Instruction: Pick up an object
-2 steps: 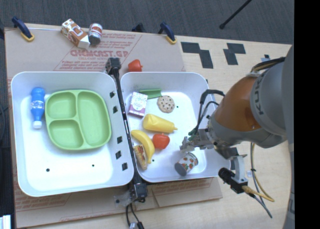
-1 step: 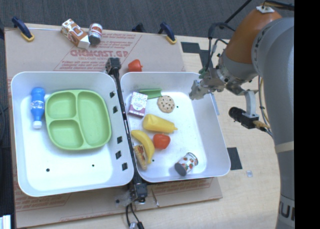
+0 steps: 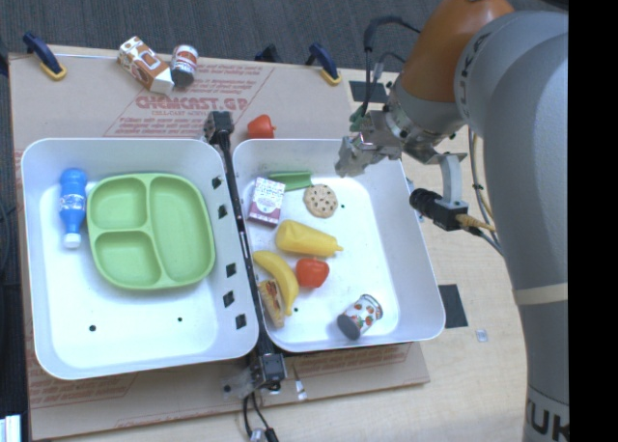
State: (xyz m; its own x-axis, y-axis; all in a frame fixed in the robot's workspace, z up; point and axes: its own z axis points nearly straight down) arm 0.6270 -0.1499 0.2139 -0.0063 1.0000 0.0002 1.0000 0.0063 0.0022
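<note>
My gripper [image 3: 351, 156] hangs over the far right corner of the right bin [image 3: 410, 237], with nothing visibly in it. Just to its left and nearer lie a round cookie [image 3: 320, 201] and a green stick-shaped item [image 3: 290, 179]. A small pink-and-white box [image 3: 266, 203] leans by the bin's left wall. Toward the middle sit a yellow pepper [image 3: 305, 237], a red tomato [image 3: 311, 272] and a banana [image 3: 271, 269]. A small can [image 3: 359, 317] lies on its side at the near right.
The left bin [image 3: 58, 324] holds a green divided plate [image 3: 152, 230] and a blue bottle [image 3: 72, 205]. Behind the bins lie a red item [image 3: 261, 126], a small carton [image 3: 142, 62] and a can [image 3: 183, 64]. Blue clamps [image 3: 324, 62] grip the board's far edge.
</note>
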